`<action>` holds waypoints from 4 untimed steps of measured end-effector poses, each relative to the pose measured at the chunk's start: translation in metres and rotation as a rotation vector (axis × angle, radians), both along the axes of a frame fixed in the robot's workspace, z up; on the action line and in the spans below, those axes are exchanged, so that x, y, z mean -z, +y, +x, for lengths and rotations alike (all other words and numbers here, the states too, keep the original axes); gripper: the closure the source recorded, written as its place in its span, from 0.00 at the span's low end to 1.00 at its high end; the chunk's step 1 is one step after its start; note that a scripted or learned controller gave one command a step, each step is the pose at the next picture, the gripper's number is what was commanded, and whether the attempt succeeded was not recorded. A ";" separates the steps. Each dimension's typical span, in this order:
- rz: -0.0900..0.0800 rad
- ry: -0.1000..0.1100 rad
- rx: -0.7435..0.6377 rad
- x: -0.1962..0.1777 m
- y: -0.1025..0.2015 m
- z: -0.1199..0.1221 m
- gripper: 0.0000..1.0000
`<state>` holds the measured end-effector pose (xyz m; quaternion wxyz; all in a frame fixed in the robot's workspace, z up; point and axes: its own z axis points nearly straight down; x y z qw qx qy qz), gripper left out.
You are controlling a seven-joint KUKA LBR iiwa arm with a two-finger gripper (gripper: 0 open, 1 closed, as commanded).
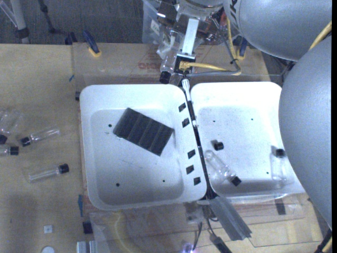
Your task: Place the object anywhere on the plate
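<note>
At five o'clock in the right bin [253, 96], two clear vials [220, 167] are lying loose. Left, the dark ribbed plate [144, 131] is waiting at centre. Up at twelve o'clock, the pincer [169, 73] is hovering; I cannot tell its state.

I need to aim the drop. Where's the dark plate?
The dark ribbed plate lies tilted in the left bin, upper middle, left of the divider.

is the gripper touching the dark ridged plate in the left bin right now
Apart. The camera view shows the gripper up past the bins' far edge, while the dark plate lies flat in the left bin, with bare white floor between them.
</note>
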<state>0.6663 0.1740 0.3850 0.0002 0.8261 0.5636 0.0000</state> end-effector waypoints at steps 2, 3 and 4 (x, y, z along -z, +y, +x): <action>0.002 -0.002 0.993 -0.049 0.049 -0.022 1.00; 0.003 -0.004 0.999 -0.049 0.050 -0.005 1.00; 0.002 -0.004 0.999 -0.050 0.049 -0.005 0.00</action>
